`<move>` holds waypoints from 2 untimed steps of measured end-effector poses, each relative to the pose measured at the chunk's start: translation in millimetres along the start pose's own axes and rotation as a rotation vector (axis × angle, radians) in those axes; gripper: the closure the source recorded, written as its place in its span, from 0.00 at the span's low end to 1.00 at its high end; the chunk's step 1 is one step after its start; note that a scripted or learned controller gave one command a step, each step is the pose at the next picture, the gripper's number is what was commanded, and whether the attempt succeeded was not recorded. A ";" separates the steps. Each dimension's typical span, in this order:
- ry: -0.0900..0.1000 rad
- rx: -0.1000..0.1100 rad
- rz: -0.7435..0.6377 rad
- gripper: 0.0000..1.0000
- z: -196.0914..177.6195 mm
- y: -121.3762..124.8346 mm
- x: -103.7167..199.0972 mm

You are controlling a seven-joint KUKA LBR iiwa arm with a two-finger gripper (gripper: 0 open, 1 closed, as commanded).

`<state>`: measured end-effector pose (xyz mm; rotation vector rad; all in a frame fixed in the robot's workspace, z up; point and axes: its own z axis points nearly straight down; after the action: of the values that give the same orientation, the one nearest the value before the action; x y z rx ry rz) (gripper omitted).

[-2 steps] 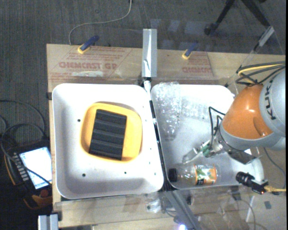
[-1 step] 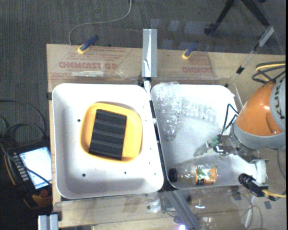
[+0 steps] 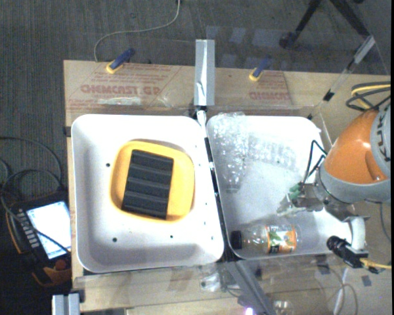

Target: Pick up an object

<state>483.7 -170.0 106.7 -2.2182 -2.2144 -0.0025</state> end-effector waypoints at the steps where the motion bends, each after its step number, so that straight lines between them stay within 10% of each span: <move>1: 0.000 0.000 0.000 0.00 0.1 0.0 0.2; 2: -0.006 -0.011 0.072 0.00 15.7 12.7 8.0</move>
<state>496.3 -161.9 91.0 -2.3055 -2.1408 -0.0084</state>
